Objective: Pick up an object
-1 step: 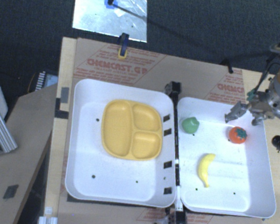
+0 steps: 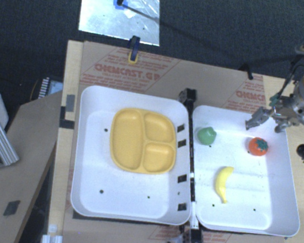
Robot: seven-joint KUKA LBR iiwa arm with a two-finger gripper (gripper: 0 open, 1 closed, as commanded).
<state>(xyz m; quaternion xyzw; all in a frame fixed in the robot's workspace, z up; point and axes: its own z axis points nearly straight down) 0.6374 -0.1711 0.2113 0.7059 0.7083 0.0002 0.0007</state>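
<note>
Two shallow white plastic bins side by side on the tabletop (image 2: 56,200), smooth matte walls, rounded corners. Left bin (image 2: 88,154) holds a yellow plastic tray (image 2: 142,140), glossy, three compartments: one long on its left, two smaller on its right. Right bin (image 2: 273,214) holds three toy pieces, all loose and well apart: a green rounded lump (image 2: 207,135) near the bin's upper left corner, a red-orange tomato-like ball (image 2: 258,146) with a small green top toward the upper right, and a curved yellow banana (image 2: 222,182) near the middle.

Gripper (image 2: 267,121) hangs over the upper right part of the right bin, two dark fingers spread apart, nothing between them. One fingertip (image 2: 251,123) points down-left, the other sits nearer the wrist side. The tomato-like ball lies just below the gripper in the view, closest of the three; can't tell whether there's contact, looks like a gap. Green lump is off to the gripper's left in the view, banana further down toward the bin's front. Bins rest on a brown printed cardboard sheet (image 2: 147,72).
</note>
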